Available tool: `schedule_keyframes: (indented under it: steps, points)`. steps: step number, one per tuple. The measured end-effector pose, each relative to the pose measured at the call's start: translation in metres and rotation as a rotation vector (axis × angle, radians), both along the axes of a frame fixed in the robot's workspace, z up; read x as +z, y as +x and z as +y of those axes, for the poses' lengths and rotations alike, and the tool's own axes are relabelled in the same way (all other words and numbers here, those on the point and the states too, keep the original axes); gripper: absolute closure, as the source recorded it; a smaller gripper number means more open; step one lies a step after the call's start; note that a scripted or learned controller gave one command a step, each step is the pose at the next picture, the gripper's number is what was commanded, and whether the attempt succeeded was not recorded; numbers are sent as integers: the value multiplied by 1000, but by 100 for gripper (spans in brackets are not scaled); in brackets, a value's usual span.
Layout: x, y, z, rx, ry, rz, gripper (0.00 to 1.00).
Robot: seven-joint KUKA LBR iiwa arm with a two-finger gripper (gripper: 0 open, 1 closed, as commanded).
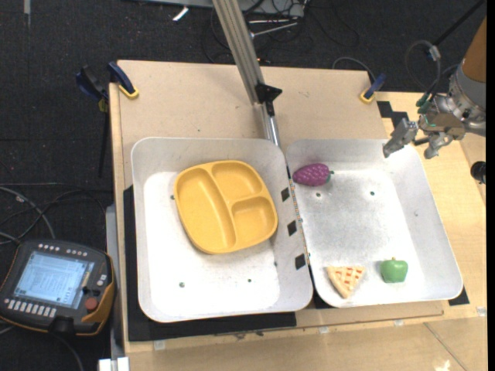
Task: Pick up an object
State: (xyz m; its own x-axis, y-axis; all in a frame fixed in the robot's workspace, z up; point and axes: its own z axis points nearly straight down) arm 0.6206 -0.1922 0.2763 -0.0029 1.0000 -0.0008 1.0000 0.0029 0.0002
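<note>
Gripper (414,139) hovering at the far corner of the right bin (433,222), nothing picked yet

The likeliest failure is a closure on air or on a bin wall: the purple grapes (312,175) sit against the divider, where a finger could strike the rim, and the pizza slice (345,279) and green pepper (394,270) lie low near the near edge, well apart from the arm. The fingers look spread apart, moderately wide, holding nothing and touching nothing. The yellow tray (226,205) rests in the left bin (155,207)
</note>
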Motion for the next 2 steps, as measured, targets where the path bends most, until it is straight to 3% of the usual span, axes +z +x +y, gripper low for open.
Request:
schedule_keyframes:
  steps: [1, 2]
  points:
    - [0, 0, 0, 0, 0, 0, 0]
    - [-64, 1, -2, -3, 1, 6, 0]
